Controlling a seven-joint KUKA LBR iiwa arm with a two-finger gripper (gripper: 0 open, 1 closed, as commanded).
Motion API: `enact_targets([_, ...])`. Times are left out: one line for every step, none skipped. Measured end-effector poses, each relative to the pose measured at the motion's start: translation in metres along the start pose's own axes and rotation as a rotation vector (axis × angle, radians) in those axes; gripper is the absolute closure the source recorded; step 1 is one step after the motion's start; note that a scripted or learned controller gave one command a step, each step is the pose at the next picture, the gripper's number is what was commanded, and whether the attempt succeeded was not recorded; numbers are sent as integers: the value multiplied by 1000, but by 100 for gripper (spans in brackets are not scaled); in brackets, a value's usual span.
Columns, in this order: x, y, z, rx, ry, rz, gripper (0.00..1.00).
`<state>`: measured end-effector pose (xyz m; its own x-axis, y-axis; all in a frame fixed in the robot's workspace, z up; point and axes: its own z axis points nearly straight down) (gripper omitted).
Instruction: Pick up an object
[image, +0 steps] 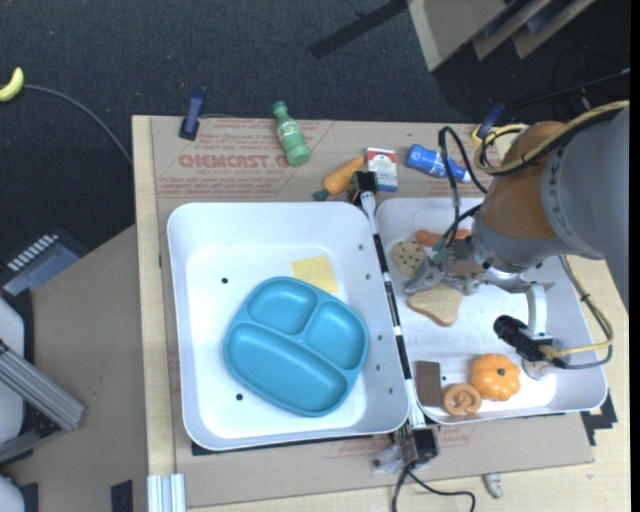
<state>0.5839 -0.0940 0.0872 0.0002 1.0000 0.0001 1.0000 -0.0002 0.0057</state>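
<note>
The toast slice lies in the right bin, between the cookie and the small pumpkin. The gripper is just above it; I cannot tell its state.

Glossy blue plastic divided plate rests in a smooth white plastic bin; the bench beneath looks like matt printed cardboard.
</note>
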Motion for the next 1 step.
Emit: enact_targets([-4, -23, 0, -1, 0, 0, 0])
